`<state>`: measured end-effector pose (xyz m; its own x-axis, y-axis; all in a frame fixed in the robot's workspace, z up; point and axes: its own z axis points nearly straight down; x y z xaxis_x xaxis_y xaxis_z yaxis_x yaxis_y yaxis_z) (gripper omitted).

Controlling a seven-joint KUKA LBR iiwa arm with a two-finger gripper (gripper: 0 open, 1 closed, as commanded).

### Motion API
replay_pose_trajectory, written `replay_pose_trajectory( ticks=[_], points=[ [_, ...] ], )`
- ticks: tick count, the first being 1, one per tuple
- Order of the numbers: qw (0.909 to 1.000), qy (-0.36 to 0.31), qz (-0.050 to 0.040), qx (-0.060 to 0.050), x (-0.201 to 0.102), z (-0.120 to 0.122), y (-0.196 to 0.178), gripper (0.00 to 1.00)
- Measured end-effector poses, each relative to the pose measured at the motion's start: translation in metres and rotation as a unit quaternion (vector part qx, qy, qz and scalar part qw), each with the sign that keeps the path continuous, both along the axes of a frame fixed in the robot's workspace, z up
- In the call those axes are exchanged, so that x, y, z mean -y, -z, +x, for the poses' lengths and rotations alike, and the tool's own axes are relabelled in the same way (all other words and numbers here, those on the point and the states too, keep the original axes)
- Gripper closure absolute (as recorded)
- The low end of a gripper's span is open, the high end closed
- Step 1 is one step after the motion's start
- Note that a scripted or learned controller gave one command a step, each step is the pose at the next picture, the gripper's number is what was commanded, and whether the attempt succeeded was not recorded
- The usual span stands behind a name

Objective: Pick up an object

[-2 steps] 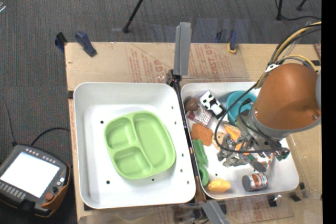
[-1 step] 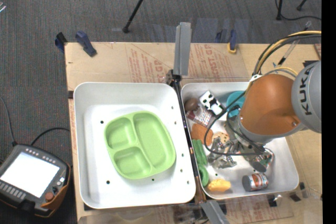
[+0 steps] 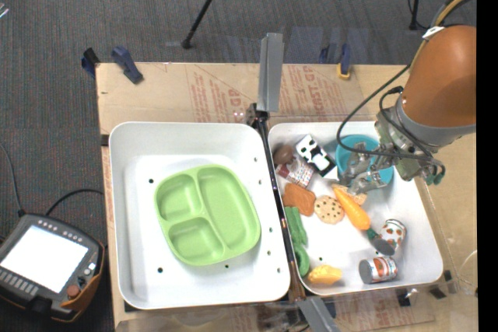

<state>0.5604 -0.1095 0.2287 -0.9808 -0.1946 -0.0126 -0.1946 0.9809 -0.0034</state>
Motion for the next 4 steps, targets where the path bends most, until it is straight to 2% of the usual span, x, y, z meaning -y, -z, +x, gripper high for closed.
replay_pose_trajectory(
  ticks=[1,2,3,4],
  points=[
    [0.9764,-0.216,0.001,-0.008,-0.007,-0.043,0.143,1.0],
    [0.9985,-0.053,0.0014,-0.008,-0.021,-0.059,0.142,1.0],
    [0.9943,0.106,0.0018,-0.006,-0.023,-0.012,0.141,1.0],
    [0.9876,0.157,0.0022,-0.005,0.005,0.039,0.141,1.0]
  ],
)
